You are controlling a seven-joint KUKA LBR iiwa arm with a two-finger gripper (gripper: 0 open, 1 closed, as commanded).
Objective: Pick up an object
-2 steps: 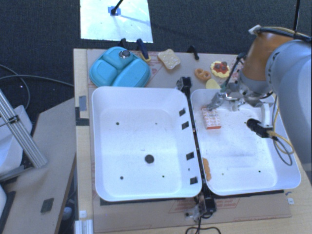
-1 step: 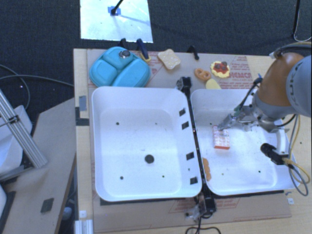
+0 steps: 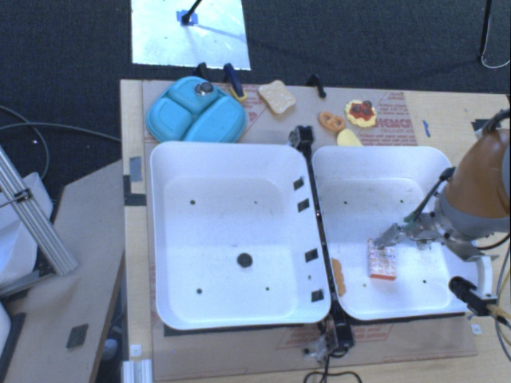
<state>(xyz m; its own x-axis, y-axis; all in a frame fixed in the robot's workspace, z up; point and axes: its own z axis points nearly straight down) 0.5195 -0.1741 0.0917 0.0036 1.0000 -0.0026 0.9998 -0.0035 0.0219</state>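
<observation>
1. Camera view showed the gripper point(image 3: 386, 242) low in the right bin point(image 3: 423, 162), reaching in from the right, tip at the top edge of a small packet point(image 3: 382, 263).
2. The packet was a red-and-white rectangular thing lying flat on the bin floor, in the near-left part of the right bin, well apart from the walls.
3. Key relation: the packet lay directly toward the near side from the jaws, touching or nearly touching the tip. I could not tell whether contact was made.
4. Packet long axis ran roughly far-to-near in view, tilted only slightly. Its short axis ran left-right, so that looked like the side to close across.
5. Which end was the packet's top I could not read; print was too small.
6. Jaws state: could not tell. The metal tip read as one blurred wedge, and no gap or pinch was clear. Nothing was visibly between them, so I called it no grasp yet.
7. Judgement: the tip sat at the packet's far end, not over its middle. A short shift toward the near side before closing would likely have centred it.
8. Nearby: an orange piece point(image 3: 338, 276) lay against the bin's left wall, near the packet but apart from it. Risk of a stray nudge looked low.
</observation>
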